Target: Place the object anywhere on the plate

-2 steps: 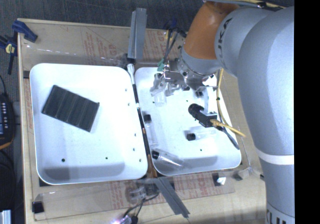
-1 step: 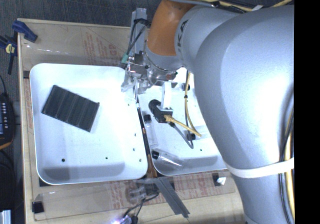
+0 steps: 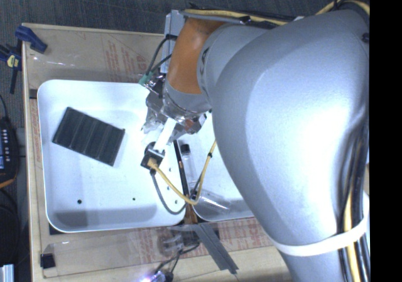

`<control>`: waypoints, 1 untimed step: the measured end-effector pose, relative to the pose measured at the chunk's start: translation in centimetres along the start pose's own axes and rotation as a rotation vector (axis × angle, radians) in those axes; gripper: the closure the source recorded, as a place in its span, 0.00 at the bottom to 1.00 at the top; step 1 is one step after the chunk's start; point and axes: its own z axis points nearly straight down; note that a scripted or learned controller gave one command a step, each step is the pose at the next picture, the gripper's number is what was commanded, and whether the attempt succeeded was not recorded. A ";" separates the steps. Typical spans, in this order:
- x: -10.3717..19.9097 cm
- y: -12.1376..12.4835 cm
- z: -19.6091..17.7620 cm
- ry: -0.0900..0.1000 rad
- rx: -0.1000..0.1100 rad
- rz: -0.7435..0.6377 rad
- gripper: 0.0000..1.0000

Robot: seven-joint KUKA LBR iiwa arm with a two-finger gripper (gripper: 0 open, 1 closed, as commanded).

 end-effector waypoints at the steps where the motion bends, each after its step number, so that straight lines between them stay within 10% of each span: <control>1: 3.0 -8.6 9.3 0.000 -0.003 -0.293 1.00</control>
